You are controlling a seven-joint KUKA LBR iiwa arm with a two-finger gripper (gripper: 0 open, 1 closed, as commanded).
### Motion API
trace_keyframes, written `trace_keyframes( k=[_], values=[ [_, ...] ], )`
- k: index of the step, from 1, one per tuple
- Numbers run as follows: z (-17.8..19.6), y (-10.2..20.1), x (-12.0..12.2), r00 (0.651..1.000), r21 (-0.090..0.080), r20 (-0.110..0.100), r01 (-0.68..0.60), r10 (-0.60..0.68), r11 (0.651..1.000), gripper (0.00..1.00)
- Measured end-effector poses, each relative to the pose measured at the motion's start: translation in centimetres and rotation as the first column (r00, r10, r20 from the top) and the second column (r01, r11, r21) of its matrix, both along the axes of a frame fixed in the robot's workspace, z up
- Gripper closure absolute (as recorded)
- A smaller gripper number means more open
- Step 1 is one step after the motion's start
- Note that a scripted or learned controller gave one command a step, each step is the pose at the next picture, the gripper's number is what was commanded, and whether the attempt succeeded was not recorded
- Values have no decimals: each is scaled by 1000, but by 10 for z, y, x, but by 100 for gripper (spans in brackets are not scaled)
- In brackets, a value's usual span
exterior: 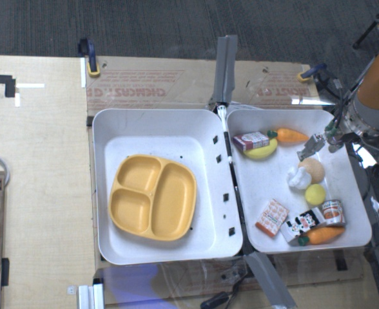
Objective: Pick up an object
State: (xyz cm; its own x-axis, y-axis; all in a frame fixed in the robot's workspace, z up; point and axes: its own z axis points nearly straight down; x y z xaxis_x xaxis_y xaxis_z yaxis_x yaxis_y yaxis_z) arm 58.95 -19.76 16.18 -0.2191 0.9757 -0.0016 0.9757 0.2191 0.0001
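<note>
The tool (313,145) hangs over the right bin (363,201), near its top right side. I cannot tell how it is set, and nothing shows in it. Just below it sit a tan egg (312,169) and a white lump (298,180). A yellow ball (315,194) is under those. A banana (264,150) and a small carrot (291,135) lie near the top of the bin. The left bin (106,192) has a yellow divided plate (153,197).
</note>
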Motion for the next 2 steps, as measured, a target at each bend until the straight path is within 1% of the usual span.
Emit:
trace_keyframes(
  k=[1, 2],
  values=[
    [-5, 32, 25, 977, 0, 0, -211, 211, 977, 0],
    [1, 76, 38, 998, 1, -1, -61, 61, 998, 0]
  ],
)
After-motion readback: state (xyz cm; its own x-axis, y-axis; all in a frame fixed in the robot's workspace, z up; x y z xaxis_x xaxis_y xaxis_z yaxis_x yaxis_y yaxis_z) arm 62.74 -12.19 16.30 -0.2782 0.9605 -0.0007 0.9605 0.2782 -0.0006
